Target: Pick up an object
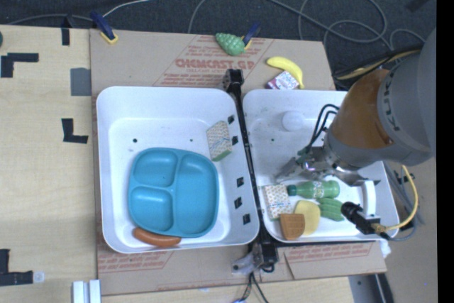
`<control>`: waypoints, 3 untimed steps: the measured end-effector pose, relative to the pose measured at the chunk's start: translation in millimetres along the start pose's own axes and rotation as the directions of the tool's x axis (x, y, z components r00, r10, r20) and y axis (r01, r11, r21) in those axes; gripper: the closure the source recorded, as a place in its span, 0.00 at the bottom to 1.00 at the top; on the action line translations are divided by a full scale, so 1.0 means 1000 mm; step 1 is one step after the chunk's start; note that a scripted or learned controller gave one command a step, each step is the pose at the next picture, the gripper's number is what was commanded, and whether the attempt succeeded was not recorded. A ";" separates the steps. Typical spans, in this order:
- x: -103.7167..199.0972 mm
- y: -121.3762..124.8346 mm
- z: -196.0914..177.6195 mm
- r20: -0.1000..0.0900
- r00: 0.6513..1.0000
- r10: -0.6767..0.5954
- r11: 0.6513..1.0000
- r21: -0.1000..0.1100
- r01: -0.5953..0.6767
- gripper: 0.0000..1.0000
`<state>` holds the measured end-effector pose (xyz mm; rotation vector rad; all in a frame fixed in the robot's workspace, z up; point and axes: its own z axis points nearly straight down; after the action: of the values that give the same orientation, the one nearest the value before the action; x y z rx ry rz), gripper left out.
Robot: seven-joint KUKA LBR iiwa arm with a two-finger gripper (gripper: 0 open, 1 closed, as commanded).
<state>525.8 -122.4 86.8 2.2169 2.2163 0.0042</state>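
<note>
Over the right-hand bin (273, 106), the grey arm (397, 117) with its orange band reaches in from the right, its jaws (303, 163) lowered to just above the bin floor near the bin's middle. Whether the jaws are spread or pressed together cannot be told; nothing is seen between them. Just below them lies a green bottle (316, 189) on its side, close to the metal tips but whether it touches them cannot be made out. Beside it sit a second green object (332, 208), a pale yellow piece (308, 210), a brown block (291, 225) and a small printed packet (276, 199), all crowded along the bin's near edge. A round white object (292, 121) rests toward the far side of the same bin.

The left-hand bin (113, 145) holds a blue divided plate (174, 191), with an orange sausage-shaped toy (156, 238) lying at the plate's near rim and a green-and-tan sponge (220, 140) leaning by the wall between the bins.

Both bins stand on a cardboard sheet (198, 64) laid over the surface (35, 152). Beyond the bins, on the cardboard, lie a green toy (230, 43), a yellow banana (286, 69) and a small packet (284, 83) just beside it. Cables (333, 18) loop across the dark floor behind.
</note>
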 end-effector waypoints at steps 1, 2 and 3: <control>0.017 0.093 0.001 -0.002 1.000 -0.002 1.000 0.001 0.002 0.00; 0.022 0.018 0.000 -0.001 1.000 0.000 1.000 0.004 0.000 0.00; 0.023 -0.021 0.000 0.000 1.000 -0.001 1.000 -0.001 0.001 0.00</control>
<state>505.1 -99.1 86.7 2.2154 2.2173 0.0057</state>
